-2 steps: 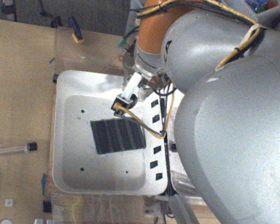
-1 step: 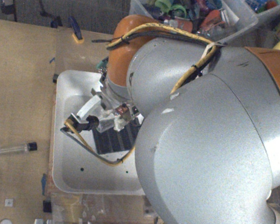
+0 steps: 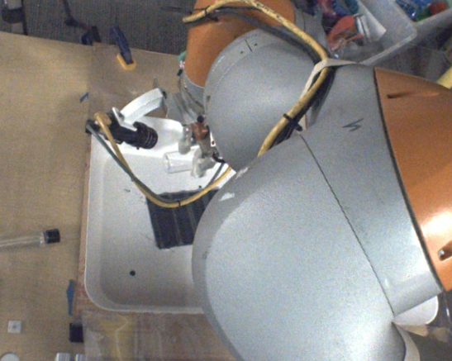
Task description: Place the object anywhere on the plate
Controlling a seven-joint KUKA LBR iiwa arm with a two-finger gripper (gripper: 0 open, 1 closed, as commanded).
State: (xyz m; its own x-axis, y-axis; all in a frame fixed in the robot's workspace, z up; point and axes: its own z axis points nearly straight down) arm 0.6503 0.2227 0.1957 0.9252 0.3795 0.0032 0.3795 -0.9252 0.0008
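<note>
The grey and orange arm covers most of the camera view and hides much of the white bin (image 3: 111, 226) beneath it. My gripper (image 3: 191, 156) hangs over the far part of that bin, small and partly hidden by the wrist. A dark flat rectangular thing (image 3: 171, 225) lies on the bin floor just in front of the gripper, and the arm covers its right side. Nothing can be made out between the fingers.
A clear tube with a black cap (image 3: 27, 239) lies on the brown bench left of the bin. A blue clamp (image 3: 125, 57) sits at the bench's far edge. A small dark speck (image 3: 132, 272) marks the bin floor. Colourful clutter (image 3: 375, 13) fills the far right.
</note>
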